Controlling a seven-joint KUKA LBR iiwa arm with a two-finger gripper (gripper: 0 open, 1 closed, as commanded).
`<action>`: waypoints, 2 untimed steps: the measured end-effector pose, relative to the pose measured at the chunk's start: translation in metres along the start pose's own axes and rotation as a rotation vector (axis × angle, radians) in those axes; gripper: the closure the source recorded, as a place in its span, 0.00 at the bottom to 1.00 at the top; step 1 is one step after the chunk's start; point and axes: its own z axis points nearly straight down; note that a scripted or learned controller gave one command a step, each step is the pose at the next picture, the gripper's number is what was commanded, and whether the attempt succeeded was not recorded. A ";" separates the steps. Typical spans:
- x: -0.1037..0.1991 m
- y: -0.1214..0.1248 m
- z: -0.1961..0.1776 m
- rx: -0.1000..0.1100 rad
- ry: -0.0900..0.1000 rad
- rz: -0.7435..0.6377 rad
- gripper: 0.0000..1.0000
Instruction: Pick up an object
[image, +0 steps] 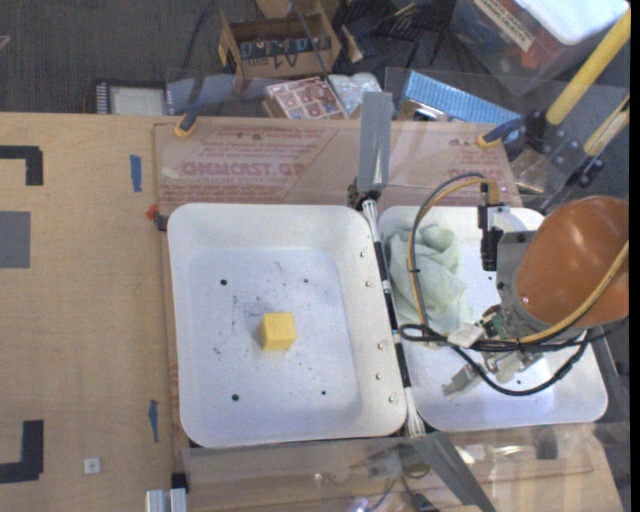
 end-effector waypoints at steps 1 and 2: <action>-0.001 -0.002 -0.010 0.005 -0.002 0.000 1.00; -0.047 -0.011 -0.049 0.003 0.000 0.116 1.00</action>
